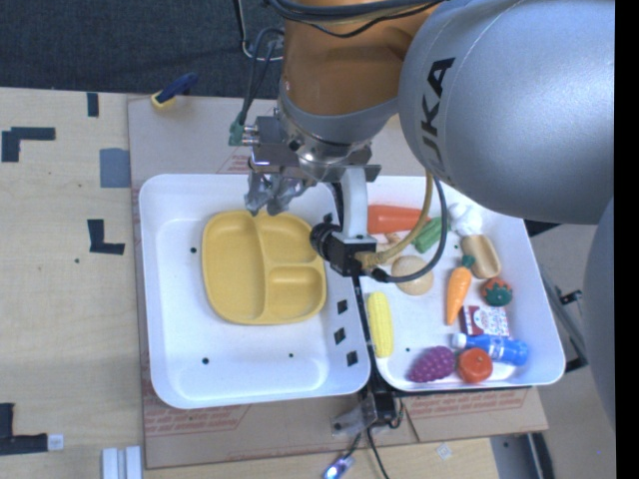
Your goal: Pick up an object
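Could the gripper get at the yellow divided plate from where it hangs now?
Probably yes. The gripper hangs over the far rim of the yellow divided plate in the left bin, and nothing lies on the plate to block it.

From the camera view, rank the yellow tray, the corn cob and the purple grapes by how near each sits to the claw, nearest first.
Measured from the claw:
1. Yellow tray, left bin, right under the claw.
2. Corn cob, along the right bin's left edge.
3. Purple grapes, right bin's front, farthest.

yellow clamp (174, 90) | black tape marks (27, 143) | cardboard sheet (180, 138) under bins
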`<action>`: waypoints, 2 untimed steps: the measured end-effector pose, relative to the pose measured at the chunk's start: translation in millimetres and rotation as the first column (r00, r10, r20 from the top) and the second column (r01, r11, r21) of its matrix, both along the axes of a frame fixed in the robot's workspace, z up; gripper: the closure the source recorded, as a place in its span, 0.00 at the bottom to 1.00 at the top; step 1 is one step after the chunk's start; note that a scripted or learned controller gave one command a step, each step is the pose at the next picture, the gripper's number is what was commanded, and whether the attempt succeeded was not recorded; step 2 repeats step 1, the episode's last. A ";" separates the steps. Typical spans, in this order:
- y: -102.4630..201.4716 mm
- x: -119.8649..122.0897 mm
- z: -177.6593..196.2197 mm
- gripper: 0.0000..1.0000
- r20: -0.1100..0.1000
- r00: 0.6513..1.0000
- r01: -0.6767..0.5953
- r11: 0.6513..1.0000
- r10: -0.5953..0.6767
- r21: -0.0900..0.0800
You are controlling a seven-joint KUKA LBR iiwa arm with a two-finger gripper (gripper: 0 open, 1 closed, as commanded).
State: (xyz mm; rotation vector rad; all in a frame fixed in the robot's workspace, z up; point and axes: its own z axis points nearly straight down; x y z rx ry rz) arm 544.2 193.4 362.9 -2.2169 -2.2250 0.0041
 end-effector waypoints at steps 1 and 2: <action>41.2 63.0 -102.8 1.00 -0.005 1.000 0.000 1.000 0.000 -0.002; 41.2 63.0 -102.8 1.00 -0.005 1.000 0.000 1.000 0.000 -0.002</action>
